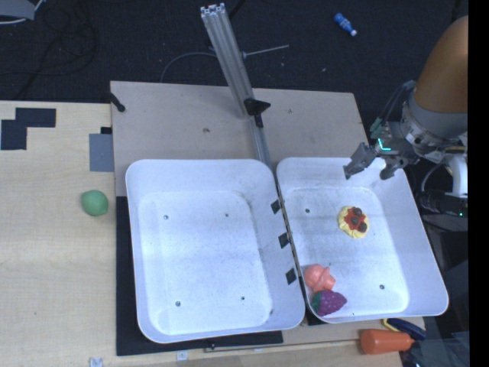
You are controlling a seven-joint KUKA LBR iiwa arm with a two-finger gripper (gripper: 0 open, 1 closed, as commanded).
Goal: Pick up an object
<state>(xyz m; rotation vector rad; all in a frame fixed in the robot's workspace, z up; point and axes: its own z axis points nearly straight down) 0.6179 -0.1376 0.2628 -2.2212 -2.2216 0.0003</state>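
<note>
Up at the right edge of the bench, the grey arm with its orange band reached in and bent down toward the right bin. Its gripper hung over the far right corner of that bin. The two dark fingers were spread apart, and nothing sat between them. They touched none of the toys.

A small yellow toy with red and dark bits on top lay in the right bin, near the gripper but apart from it. A pink toy and a purple bunch of toy grapes lay touching each other at the near left corner of the same bin.

The left bin sat just beside the right one. A green ball rested on the bench, left of the left bin. An orange toy carrot lay at the near edge of the bench, below the right bin.
</note>
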